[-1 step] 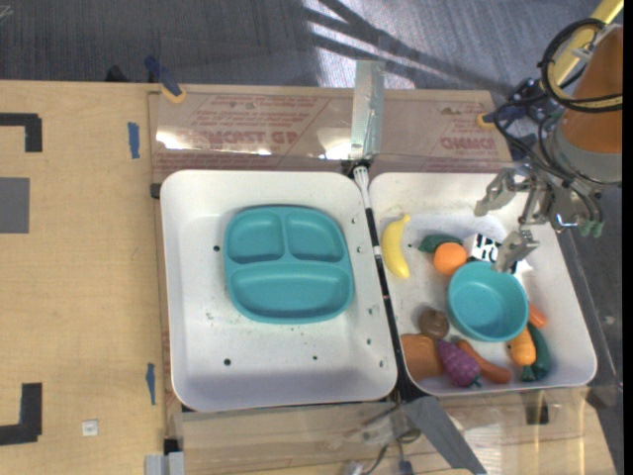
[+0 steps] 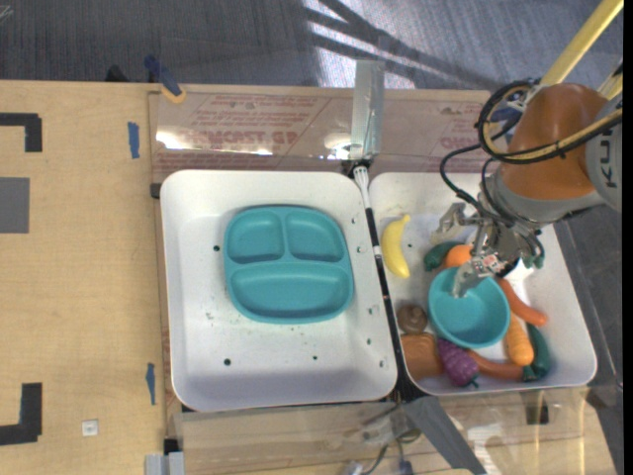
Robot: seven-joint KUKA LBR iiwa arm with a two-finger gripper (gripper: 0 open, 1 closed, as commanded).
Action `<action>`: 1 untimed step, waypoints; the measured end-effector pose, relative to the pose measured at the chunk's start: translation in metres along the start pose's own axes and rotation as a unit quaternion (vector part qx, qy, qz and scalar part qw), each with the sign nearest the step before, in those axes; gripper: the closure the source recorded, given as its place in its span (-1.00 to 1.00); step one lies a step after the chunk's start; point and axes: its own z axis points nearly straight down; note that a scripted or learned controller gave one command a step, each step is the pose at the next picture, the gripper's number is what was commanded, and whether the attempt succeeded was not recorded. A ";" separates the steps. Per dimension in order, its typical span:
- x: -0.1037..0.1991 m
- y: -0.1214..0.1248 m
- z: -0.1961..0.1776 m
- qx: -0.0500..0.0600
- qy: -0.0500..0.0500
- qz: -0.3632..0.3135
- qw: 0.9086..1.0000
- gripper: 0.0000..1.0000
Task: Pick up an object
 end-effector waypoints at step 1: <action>0.064 -0.004 0.011 -0.001 0.001 -0.030 1.000 -1.00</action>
